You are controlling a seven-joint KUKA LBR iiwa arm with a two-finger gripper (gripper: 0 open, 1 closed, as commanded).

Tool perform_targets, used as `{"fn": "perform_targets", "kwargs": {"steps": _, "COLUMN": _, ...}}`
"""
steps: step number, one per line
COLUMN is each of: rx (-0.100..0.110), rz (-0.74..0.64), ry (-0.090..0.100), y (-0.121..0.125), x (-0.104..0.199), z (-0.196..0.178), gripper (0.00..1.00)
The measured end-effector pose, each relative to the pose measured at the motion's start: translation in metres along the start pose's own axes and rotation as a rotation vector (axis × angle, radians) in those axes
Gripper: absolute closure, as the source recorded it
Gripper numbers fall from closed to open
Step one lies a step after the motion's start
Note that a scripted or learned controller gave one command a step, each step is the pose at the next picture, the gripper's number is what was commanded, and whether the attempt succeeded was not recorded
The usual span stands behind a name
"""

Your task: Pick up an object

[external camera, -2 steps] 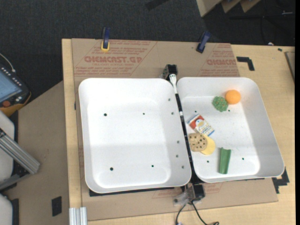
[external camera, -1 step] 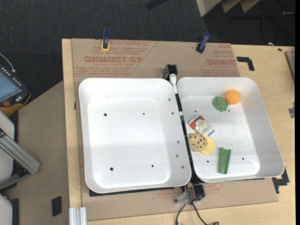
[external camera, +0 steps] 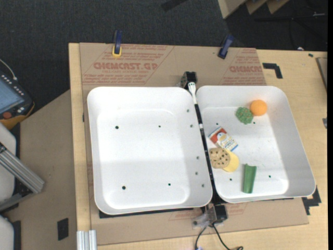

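Observation:
The right bin (external camera: pixel 291 139) holds several small objects. An orange ball (external camera: pixel 258 107) lies near its far side, touching a green bumpy piece (external camera: pixel 244 114). A small white packet with red and blue print (external camera: pixel 222 139) lies near the bin's left wall. Just in front of it sit a brown spotted cookie (external camera: pixel 219 158) and a yellow disc (external camera: pixel 231 163), overlapping. A green stick-shaped block (external camera: pixel 249 178) lies near the front edge.
The left bin (external camera: pixel 104 139) sits beside the right one, joined along a black hinge strip (external camera: pixel 200 134). Both rest on a cardboard sheet (external camera: pixel 156 61) held by two clamps (external camera: pixel 117 45) at the back. A cable (external camera: pixel 213 233) runs off the front edge.

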State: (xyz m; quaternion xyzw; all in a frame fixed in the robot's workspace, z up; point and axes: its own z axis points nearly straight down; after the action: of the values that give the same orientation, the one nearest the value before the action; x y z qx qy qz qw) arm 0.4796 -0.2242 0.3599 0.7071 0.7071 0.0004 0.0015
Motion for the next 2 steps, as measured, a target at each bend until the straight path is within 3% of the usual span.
{"fn": "perform_targets", "kwargs": {"steps": 2, "rx": 0.003, "rz": 0.000, "ry": 0.001, "y": 0.0000, "x": 0.0002, "z": 0.0091, "gripper": 1.00}}
